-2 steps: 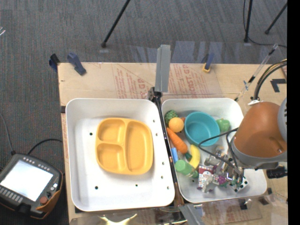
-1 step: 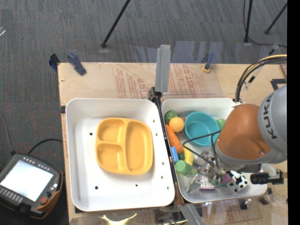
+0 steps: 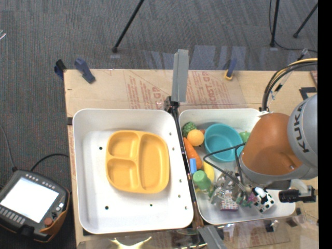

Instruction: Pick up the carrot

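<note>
Still ungrasped, the carrot (image 3: 190,150) lies along the left wall of the right bin (image 3: 228,114), its orange length running from just below an orange ball (image 3: 195,137) down toward a small blue block (image 3: 193,165) and a green cylinder (image 3: 202,180), with a teal bowl (image 3: 223,142) just beside it to the right. The arm (image 3: 275,147) hangs over the bin's right half, and its end effector (image 3: 231,187) sits low among clutter near the front wall, apart from the carrot; whether it is apart or together cannot be told from this angle. By the look of things the approach step is in hand, with no grasp made. The next move appears to call for a shift left toward the bin wall and a descent lined up across the carrot's narrow body, with little room between wall and neighbours. A black-and-white toy (image 3: 263,200) rests near the front right corner. The left bin (image 3: 88,139) holds a yellow divided plate (image 3: 138,161). Both bins sit on a cardboard-covered tabletop (image 3: 119,90), over grey carpet (image 3: 62,25) with stand legs; a handheld control pendant (image 3: 31,204) lies at lower left.
</note>
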Tool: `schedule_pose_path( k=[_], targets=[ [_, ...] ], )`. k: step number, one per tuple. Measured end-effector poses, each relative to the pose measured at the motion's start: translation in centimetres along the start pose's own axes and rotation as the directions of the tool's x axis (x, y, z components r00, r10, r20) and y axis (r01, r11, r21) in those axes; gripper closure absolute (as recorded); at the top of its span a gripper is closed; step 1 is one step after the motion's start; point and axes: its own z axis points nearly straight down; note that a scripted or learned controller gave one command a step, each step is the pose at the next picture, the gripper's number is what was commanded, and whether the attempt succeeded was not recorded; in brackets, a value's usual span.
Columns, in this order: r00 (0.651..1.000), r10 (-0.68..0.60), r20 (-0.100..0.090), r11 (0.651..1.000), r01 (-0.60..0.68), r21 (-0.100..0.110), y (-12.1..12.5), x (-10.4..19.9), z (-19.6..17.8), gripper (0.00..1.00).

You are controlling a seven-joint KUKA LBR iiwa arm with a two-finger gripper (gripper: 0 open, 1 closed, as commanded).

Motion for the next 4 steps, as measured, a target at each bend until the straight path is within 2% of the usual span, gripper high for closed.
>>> schedule_pose_path(
  k=[1, 2, 3, 4],
  targets=[
    [0.99, -0.139, 0.006, 0.99, 0.139, 0.0, -1.2, -5.7, 0.8, 1.0],
    [0.997, 0.081, 0.015, 0.997, -0.081, -0.003, -8.3, -8.1, -14.0, 1.0],
    [0.994, 0.107, 0.009, 0.994, -0.107, -0.004, -9.1, -6.5, -1.7, 1.0],
    [0.996, 0.092, 0.017, 0.996, -0.092, -0.004, -10.0, -9.2, -19.4, 1.0]
  ],
)
